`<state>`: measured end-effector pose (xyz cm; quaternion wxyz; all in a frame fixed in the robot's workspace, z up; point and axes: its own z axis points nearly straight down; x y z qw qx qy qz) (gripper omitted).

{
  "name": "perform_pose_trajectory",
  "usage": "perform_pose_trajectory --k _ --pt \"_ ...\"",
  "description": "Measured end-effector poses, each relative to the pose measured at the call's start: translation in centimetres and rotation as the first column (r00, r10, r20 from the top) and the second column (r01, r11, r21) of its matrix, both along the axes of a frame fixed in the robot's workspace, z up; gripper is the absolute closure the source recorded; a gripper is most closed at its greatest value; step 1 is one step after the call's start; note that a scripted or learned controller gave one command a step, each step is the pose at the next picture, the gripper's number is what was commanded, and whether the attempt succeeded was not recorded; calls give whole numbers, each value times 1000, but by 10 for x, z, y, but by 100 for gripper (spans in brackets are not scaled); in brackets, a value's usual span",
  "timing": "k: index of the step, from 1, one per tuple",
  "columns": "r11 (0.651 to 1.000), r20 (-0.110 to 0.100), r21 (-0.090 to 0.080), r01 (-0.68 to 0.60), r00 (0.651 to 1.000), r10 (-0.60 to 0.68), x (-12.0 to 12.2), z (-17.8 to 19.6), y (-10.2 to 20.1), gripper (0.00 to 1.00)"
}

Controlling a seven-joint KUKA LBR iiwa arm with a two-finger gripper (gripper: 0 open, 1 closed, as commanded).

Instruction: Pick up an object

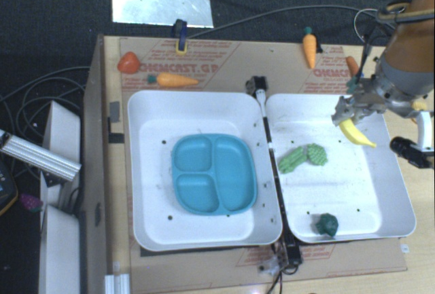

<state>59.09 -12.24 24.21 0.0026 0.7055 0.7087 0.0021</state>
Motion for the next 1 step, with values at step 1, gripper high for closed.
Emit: perform_pose_trajectory --k 1 --pt "1000 -6 1 0 1000 0 -6 -24 59 100"
